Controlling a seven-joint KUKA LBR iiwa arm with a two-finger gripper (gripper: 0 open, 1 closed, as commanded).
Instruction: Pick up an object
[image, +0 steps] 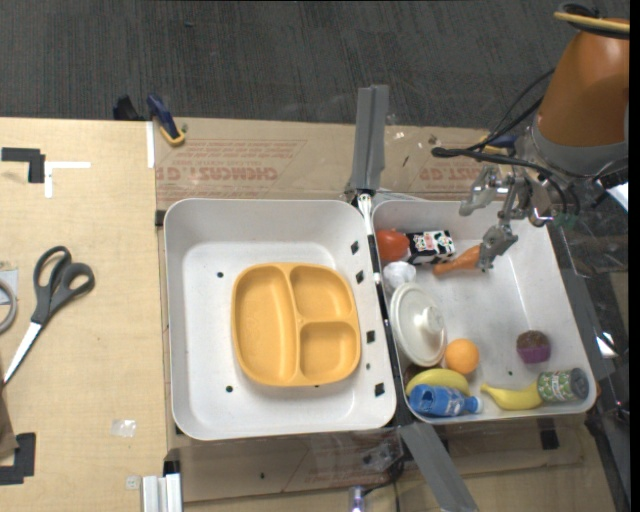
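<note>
Here, carrot (458, 263) lies in right bin (572, 300), beside black-and-white carton (432, 243), its right end touching lowered finger of gripper (497, 232). Whether claw is open or closed: cannot tell.

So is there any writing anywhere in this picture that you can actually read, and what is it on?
Cardboard sheet behind the bins: large red print, seen upside down and too blurred to read with certainty.
Small black-and-white carton in the right bin: markings too small to read.
Green can: label too blurred to read.
Nothing else carries text.
</note>
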